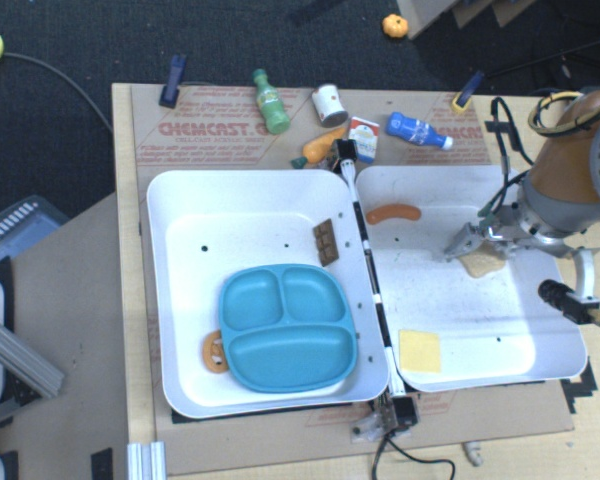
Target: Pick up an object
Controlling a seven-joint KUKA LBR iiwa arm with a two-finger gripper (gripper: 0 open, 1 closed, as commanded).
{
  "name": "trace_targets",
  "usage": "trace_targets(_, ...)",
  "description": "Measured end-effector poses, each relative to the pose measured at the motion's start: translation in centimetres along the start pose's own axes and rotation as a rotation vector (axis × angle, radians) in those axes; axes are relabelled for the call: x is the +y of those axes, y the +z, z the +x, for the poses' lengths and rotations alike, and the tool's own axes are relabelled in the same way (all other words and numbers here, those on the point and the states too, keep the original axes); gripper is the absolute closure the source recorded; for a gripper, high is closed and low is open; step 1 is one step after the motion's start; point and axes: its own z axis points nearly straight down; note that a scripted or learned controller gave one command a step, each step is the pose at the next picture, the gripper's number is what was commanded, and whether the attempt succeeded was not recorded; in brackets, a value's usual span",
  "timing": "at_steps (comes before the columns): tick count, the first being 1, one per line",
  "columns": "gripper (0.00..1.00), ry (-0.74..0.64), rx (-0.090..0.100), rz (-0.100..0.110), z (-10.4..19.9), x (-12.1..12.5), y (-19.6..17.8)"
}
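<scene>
Blue divided plate, yellow square, brown chocolate bar, white bins.

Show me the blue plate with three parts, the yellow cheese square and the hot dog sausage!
Blue three-part plastic plate (285, 328), camera view: on the divider ridge.
Flat yellow cheese square (419, 351), camera view: its middle.
Orange-brown sausage (393, 213), camera view: mid-length.

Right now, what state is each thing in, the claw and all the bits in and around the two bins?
claw: down in the right bin, over a tan piece
tan piece: flat on the bin floor, under the claw
sausage: lying flat
yellow square: lying flat
blue tray: right way up, left bin
brown bar: leaning on the bin wall
green bottle: on its side
blue bottle: on its side
</scene>
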Motion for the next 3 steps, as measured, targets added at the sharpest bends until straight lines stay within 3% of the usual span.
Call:
trace_targets(1,1.00,0.000,-0.002,-0.005,-0.1,0.1,-1.1)
trace_targets(2,1.00,0.001,0.003,0.006,-2.2,-3.1,0.0)
trace_targets(3,1.00,0.000,0.002,0.004,-2.0,-1.7,-11.4)
